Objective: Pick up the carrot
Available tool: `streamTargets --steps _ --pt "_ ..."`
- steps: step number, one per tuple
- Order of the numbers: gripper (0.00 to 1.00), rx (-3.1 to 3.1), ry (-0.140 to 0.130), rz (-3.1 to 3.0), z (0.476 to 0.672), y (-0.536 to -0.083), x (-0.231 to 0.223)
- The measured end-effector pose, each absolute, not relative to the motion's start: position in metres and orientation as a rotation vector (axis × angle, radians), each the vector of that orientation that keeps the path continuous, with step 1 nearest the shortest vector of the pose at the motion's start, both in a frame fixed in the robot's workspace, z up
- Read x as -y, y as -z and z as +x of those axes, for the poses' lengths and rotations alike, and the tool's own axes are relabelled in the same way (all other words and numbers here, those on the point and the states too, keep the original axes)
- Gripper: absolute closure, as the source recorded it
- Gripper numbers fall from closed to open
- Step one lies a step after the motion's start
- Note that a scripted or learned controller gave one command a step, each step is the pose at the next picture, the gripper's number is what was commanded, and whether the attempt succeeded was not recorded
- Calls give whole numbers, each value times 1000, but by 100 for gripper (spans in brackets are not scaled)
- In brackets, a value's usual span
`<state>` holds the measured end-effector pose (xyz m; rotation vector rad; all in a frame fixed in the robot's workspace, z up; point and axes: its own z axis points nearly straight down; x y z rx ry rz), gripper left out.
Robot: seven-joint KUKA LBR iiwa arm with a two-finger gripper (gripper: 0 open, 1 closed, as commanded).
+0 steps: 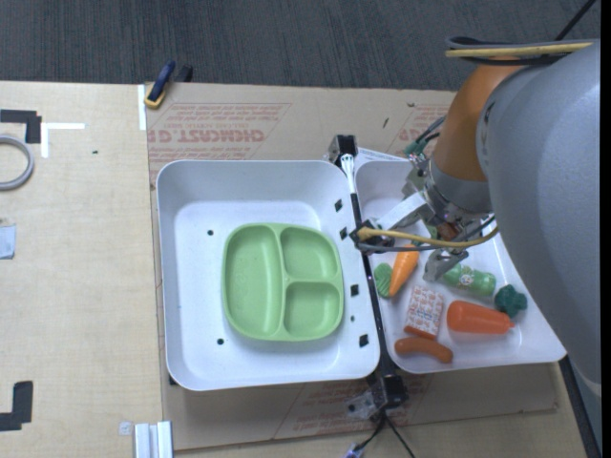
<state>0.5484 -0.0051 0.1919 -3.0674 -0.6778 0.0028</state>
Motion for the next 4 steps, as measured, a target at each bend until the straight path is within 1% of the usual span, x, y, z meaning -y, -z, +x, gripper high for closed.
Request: streamTargets --steps 4 --pt "0 678 -3 -3067 548 -192 5"
